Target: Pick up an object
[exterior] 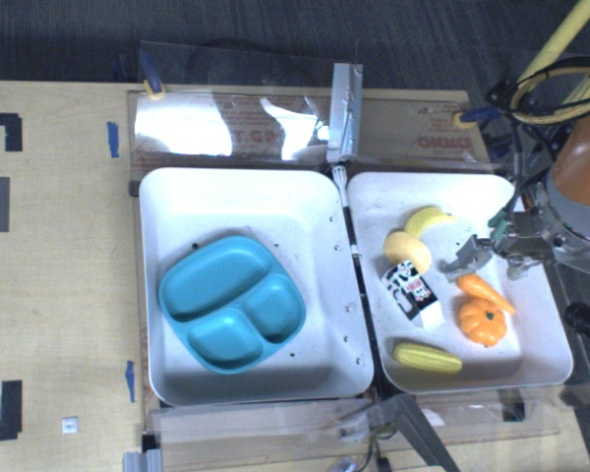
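White plastic, two shallow bins side by side on a pale wood worktop (49, 293). Left bin (167, 200) holds a blue divided plate (231, 303), lying slantwise, three compartments, nothing in them. Right bin (541, 362) holds the candidates for picking: a yellow lemon-like piece (428, 220) near the back, a pale yellow rounded piece (407, 251) touching it in front, a small black-and-white printed box (410, 290) just below that, an orange carrot (485, 291), an orange pumpkin (483, 324) just beside the carrot, and a yellow elongated piece (426, 357) near the front wall, possibly corn or a banana.

Tool (469, 256) hangs over the right bin, reaching in from the right, grey fingers pointing toward the bin's middle. Nothing is visible between the fingers; they appear slightly parted, though blur makes this uncertain. Fingertips sit just above the carrot's upper end, apart from it as far as the slant view allows.

Progress, as judged: nothing lifted yet; every object rests on the bin floor. Approach looks underway; descent, closing and lift remain.

Room: bare floor lies between the tool and the pale yellow piece, and along the back right corner. Carrot and pumpkin crowd each other, so closing on either risks nudging its neighbour. The right wall stands close behind the wrist (546, 239). Cables (531, 96) hang beyond the back right corner, outside the bin.
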Action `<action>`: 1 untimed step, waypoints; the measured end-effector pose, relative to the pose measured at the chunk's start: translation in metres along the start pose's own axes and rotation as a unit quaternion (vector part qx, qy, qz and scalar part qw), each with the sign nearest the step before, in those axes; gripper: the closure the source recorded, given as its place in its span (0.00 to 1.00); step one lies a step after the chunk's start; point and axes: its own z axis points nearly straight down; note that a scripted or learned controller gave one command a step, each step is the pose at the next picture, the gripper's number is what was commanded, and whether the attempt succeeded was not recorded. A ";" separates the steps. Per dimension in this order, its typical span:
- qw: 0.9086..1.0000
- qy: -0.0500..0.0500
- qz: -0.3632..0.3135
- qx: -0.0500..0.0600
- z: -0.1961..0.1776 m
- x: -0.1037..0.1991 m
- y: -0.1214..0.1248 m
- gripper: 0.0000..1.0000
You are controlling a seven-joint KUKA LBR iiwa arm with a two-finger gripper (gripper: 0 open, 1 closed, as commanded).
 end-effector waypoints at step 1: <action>0.999 -0.001 0.033 0.000 0.056 -0.043 0.047 0.00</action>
